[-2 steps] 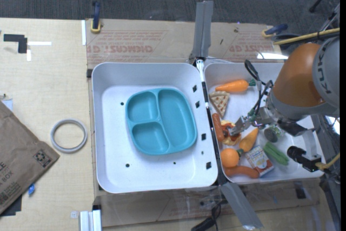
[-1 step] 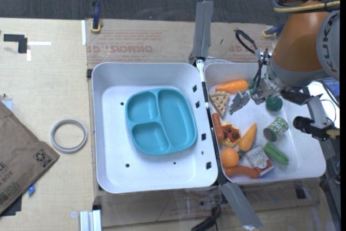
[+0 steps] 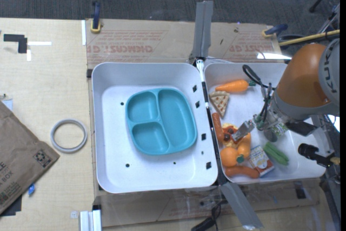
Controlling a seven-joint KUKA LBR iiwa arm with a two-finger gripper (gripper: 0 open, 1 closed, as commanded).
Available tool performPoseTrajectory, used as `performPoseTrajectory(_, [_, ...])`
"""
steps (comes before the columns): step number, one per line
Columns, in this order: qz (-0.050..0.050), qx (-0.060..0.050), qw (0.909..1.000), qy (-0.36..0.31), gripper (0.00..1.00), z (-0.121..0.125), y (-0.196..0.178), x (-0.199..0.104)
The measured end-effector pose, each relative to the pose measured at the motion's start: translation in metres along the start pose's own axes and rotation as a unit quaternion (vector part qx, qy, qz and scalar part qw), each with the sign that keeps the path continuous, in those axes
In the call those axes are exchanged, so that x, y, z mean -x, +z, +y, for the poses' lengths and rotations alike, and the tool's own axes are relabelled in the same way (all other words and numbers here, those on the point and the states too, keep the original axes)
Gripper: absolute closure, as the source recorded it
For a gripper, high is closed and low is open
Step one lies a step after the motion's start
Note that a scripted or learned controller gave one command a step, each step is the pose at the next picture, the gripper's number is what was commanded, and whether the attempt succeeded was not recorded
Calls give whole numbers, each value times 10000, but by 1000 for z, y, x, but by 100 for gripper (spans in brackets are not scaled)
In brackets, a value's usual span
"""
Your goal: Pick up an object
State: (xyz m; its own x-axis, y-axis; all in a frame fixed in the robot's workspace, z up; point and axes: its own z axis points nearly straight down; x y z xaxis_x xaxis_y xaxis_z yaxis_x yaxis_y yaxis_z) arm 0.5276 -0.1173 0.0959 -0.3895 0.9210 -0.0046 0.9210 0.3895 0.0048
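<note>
Two bins before me: the left bin (image 3: 102, 132) has a teal divided plate (image 3: 161, 120); the right bin (image 3: 303, 167) has toy food. My gripper (image 3: 244, 130) hangs low over the orange fruit (image 3: 230, 157). Nothing looks lifted; the grasp remains.

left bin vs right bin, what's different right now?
The left bin holds one teal divided plate; the right bin holds a pile of small toy food, including a carrot and a waffle piece. The gripper is down in the right bin, while the left bin has no arm over it. Both are shallow and white, set side by side.
</note>
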Motion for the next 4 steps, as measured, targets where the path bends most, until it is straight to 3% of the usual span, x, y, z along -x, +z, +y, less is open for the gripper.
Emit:
performPoseTrajectory(1, [15, 16, 10000, 10, 100, 2, -10, -1])
performPoseTrajectory(2, [15, 15, 10000, 6, 0, 2, -10, -1])
performPoseTrajectory(3, [19, -21, 9951, -990, 0, -26, 4, -24])
performPoseTrajectory(4, [23, -20, 9953, -967, 100, -25, -4, -24])
